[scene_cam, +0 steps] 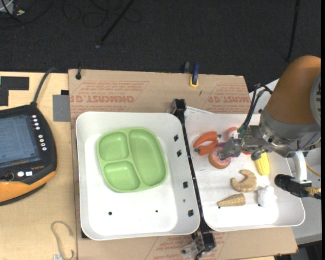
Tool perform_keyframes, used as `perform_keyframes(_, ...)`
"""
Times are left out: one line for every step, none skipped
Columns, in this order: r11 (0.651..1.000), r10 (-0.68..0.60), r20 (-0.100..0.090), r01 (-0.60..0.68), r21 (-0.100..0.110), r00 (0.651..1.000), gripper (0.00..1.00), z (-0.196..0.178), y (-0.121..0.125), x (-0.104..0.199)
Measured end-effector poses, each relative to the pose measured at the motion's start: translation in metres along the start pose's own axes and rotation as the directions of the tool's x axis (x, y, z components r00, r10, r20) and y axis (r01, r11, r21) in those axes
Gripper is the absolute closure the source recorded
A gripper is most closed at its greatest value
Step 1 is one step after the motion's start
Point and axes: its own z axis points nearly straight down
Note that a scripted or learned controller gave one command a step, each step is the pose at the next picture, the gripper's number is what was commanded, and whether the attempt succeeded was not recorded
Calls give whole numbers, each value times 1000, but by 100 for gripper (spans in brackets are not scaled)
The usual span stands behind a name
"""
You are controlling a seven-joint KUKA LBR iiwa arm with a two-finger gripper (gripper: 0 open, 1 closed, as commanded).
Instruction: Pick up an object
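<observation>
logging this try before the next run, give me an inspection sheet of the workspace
surface: two white bins side by side on cardboard, left bin, right bin
job's things: in the right bin, orange-red curved piece, red round piece, yellow piece, croissant-shaped toy, cone, small white piece
clutter: green divided plate in the left bin
grippers: gripper low over the red round piece; a grasp cannot be told
cables: dark cables on the arm; black cables on the dark floor behind
surroundings: teach pendant left of the bins; blue-and-yellow clamp at the cardboard's far edge
</observation>
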Motion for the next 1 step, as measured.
perform_keyframes(1000, -1, -1, 1, 4, 1000, 0, 46, -4, 8)
